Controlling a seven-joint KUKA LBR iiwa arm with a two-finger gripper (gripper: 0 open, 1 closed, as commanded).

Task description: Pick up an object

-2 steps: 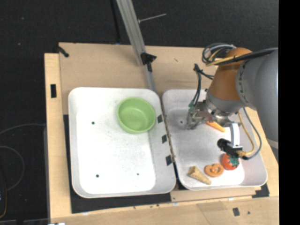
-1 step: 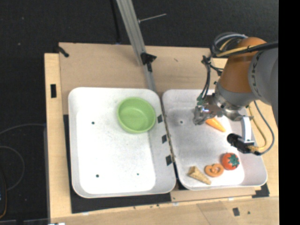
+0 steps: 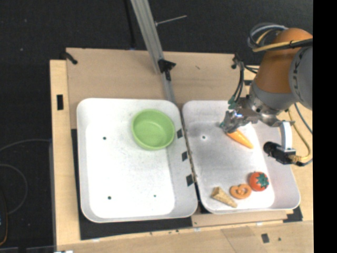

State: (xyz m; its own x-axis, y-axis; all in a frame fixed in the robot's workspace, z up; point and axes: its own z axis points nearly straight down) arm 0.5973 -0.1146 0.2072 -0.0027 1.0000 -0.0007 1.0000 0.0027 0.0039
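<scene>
An orange carrot (image 3: 240, 138) lies in the right bin (image 3: 210, 157), in its upper part. My gripper (image 3: 230, 123) hangs right over the carrot's upper left end, touching or nearly touching it. Near the right bin's front edge lie a red tomato (image 3: 258, 181), an orange round piece (image 3: 240, 191) and a tan wedge (image 3: 223, 196). A green bowl (image 3: 152, 129) stands in the left bin (image 3: 105, 162), at its upper right.
A grey metal pole (image 3: 150, 36) slants from the top down to the gap between the bins. Bare wooden bench runs behind both bins. The left bin's floor around the bowl is bare white.
</scene>
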